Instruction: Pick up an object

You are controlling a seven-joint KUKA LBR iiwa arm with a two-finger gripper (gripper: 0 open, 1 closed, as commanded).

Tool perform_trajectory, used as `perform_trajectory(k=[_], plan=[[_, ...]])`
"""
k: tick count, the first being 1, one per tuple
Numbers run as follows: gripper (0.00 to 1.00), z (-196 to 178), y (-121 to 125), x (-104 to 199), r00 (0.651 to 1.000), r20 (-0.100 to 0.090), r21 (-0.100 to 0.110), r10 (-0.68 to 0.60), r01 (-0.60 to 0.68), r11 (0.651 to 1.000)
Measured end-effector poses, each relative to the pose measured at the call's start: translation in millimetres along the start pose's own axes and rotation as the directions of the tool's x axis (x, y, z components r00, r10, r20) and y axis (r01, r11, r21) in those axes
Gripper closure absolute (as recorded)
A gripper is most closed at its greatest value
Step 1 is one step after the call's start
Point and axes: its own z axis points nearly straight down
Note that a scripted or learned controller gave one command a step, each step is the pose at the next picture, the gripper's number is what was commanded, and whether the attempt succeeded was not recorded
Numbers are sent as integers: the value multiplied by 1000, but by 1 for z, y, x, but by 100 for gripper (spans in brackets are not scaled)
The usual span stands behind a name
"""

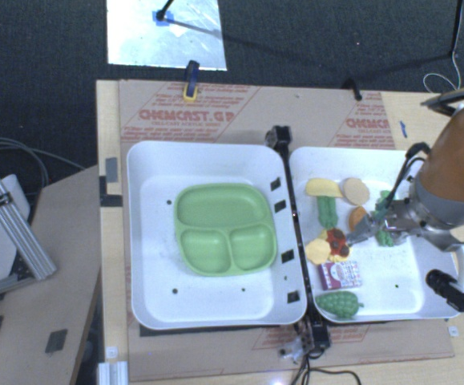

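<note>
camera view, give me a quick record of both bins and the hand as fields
left bin: holds a green divided tray
right bin: toy foods grouped at its left side
items: yellow piece, tan round piece, green pickle, pink box, green bumpy piece
hand: low over the right bin, beside the food cluster
grip: cannot tell

At the right edge of your frame, the arm (456,175) shows a broad orange band, grey housing beneath, and a black cable looping alongside.
</note>
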Motion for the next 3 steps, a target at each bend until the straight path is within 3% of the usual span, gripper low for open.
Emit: perform_trajectory(k=[1,2,3], plan=[[0,-20,59,-27,1000,4,-12,-5,5,1000],[0,97,67,-21,1000,1,-8,-1,1,1000],[100,80,68,-22,1000,1,-12,-2,2,1000]])
